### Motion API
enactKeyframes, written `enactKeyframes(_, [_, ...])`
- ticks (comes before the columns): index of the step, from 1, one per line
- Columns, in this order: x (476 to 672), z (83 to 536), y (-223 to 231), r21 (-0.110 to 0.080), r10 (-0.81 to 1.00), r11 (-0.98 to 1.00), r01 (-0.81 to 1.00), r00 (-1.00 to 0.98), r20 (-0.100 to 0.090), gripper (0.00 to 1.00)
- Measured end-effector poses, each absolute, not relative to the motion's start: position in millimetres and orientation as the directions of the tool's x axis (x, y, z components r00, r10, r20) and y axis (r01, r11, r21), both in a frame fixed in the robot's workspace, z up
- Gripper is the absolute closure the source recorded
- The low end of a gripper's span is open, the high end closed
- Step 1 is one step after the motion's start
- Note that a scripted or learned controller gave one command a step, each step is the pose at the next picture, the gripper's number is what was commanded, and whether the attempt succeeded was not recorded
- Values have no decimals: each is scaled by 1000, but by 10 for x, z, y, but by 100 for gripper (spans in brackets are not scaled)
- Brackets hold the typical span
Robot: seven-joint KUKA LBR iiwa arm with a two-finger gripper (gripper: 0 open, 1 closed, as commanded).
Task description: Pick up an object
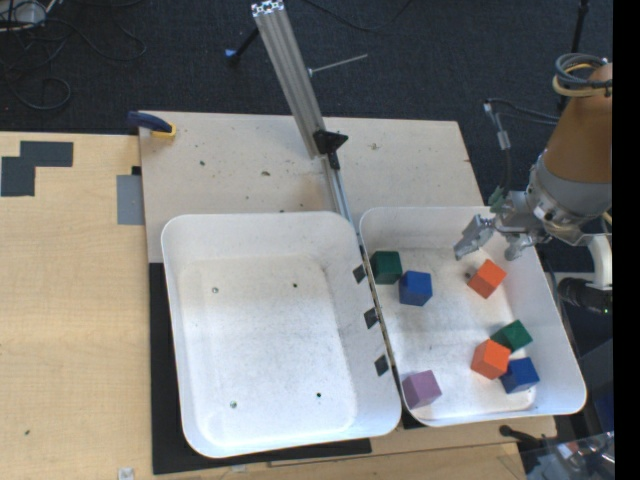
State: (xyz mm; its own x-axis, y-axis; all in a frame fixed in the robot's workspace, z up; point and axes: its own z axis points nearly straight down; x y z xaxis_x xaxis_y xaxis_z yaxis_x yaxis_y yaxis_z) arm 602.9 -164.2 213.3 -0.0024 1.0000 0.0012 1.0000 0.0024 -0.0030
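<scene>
Arm (580,158) cut off at right edge (blue cube (520,374) partly behind orange one (489,357))

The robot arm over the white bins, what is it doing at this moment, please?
The grey KUKA arm reaches in from the right, and its gripper hangs open above the right bin, near its far edge. Its fingers hold nothing. An orange block lies just below the gripper, apart from it, and looks like the likely target. The same bin also holds a green block, a blue block, a purple block, and a tight cluster of orange, green and blue blocks near the right side.
</scene>
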Motion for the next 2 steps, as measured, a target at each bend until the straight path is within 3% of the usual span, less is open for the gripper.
enactKeyframes(1, [6029, 2133, -1642, -3, 1000, 2, 1000, -2, 1, 0])
enactKeyframes(2, [5979, 1491, -1614, -10, 1000, -1, 1000, 1, 2, 0])
